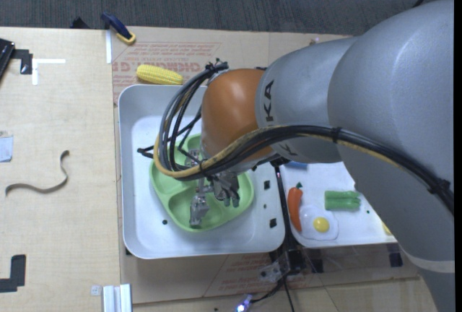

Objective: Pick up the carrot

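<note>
The carrot (294,206) is a small orange piece with a green top. It lies upright along the left wall of the right bin (361,235). My gripper (208,201) hangs over the left bin (137,180), just above a green plate (164,188). It is about a hand's width left of the carrot, across the wall between the bins. The orange wrist band (231,112) and grey arm cover the back of both bins. Nothing can be seen held in the gripper.
A fried egg toy (320,224) lies just right of the carrot, and a green block (342,200) sits further right. A yellow corn cob (159,74) rests behind the left bin. Black cables (173,123) loop off the wrist. A blue clamp (119,27) lies at the bench's back.
</note>
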Controlling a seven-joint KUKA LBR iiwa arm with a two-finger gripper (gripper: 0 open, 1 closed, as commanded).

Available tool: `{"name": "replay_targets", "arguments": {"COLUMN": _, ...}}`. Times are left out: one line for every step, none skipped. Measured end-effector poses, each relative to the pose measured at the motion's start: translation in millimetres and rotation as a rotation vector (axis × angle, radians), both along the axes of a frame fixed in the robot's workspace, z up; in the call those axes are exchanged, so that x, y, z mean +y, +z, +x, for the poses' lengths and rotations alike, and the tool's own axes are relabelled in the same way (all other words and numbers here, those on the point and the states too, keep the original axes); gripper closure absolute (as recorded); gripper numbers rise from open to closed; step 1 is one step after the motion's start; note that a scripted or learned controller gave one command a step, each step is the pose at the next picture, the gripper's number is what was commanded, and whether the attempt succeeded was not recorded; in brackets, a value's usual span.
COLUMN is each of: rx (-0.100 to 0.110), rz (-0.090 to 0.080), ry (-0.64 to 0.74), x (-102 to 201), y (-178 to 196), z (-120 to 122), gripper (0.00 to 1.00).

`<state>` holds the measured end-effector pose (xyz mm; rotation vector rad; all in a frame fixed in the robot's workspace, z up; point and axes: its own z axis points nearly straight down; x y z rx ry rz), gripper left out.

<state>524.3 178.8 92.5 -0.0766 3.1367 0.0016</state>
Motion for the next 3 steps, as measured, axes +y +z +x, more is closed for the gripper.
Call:
{"name": "replay_targets", "arguments": {"rx": -0.012, "rz": 0.019, "ry": 0.016, "x": -45, "y": 4, "z": 60, "gripper": 0.00}}
{"name": "replay_targets", "arguments": {"rx": 0.007, "rz": 0.009, "ry": 0.209, "x": -29, "y": 13, "z": 132, "gripper": 0.00}}
{"name": "replay_targets", "arguments": {"rx": 0.000, "rz": -0.002, "ry": 0.521, "x": -88, "y": 101, "z": 88, "gripper": 0.00}}
